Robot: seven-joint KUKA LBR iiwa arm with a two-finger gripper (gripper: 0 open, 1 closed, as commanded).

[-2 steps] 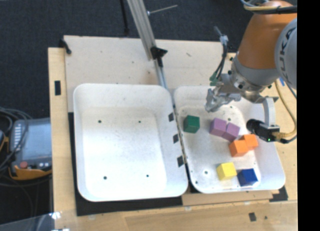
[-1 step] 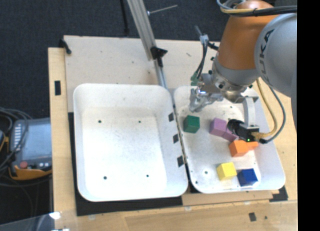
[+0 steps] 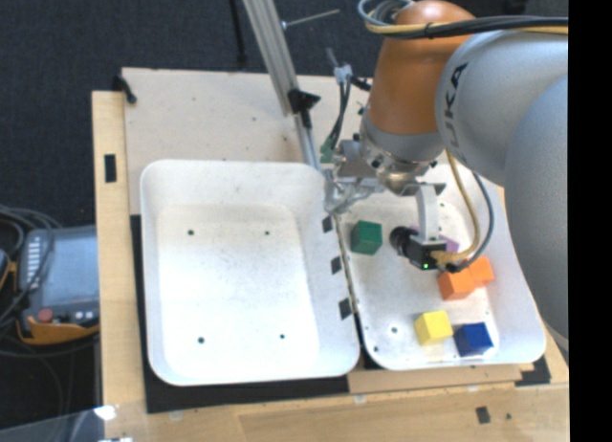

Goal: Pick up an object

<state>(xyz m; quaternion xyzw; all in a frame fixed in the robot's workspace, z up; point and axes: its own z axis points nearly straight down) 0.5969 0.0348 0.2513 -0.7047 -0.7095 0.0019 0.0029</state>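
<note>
We see a green cube (image 3: 365,236) resting on the floor of the right bin (image 3: 392,297), in its far-left part, close to the edge it shares with the left bin (image 3: 158,191). Nothing is touching the cube. The gripper (image 3: 337,199) hangs just far and left of the cube, over the seam between the two bins, and holds nothing that we can make out. Its metal parts run together at this angle, so we cannot tell whether it is spread or closed.

Further right and nearer, an orange block (image 3: 466,278) lies tilted by the right wall of the same bin. A sliver of something purple (image 3: 449,245) shows just beyond it, too hidden to name. Along the near edge, a yellow cube (image 3: 433,326) and a blue cube (image 3: 473,338) sit side by side, almost touching, yellow on the left.

The grey arm (image 3: 507,86) comes in from the right, its orange band (image 3: 411,67) above the far end of the right bin. The left bin has a speckled white floor. Both bins sit on the pale wooden bench (image 3: 191,105), and a slanted aluminium strut (image 3: 273,48) rises from its far side.
</note>
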